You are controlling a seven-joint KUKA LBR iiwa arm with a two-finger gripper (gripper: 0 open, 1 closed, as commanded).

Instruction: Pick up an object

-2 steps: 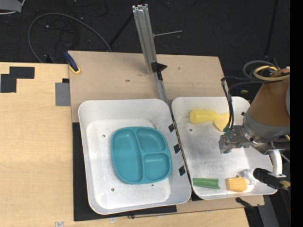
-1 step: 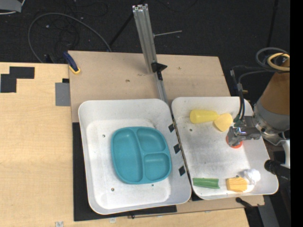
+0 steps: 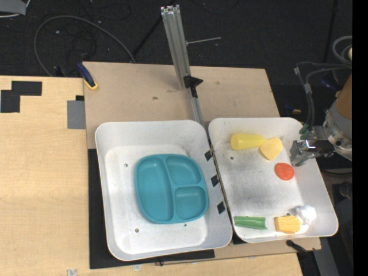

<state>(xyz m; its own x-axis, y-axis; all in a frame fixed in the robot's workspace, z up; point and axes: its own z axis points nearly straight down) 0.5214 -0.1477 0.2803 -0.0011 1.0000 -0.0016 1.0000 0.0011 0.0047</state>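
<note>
Tan bench (image 3: 230, 91) bears two white bins: left bin (image 3: 109, 154), right bin (image 3: 322, 211) (side by side).

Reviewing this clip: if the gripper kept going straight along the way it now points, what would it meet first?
Probably the red round piece. The gripper sits at the right bin's right rim, pointing down and leftward into it, and that piece lies just below-left. Height above the bin is unclear from this slant.

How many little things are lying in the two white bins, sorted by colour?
Yellow: 3 (bottle-shaped piece, wedge, corn-like piece)
Red: 1 (round piece)
Green: 1 (stick)
Teal: 1 (divided plate)
White: 1 (small lump)
Total: 7
</note>
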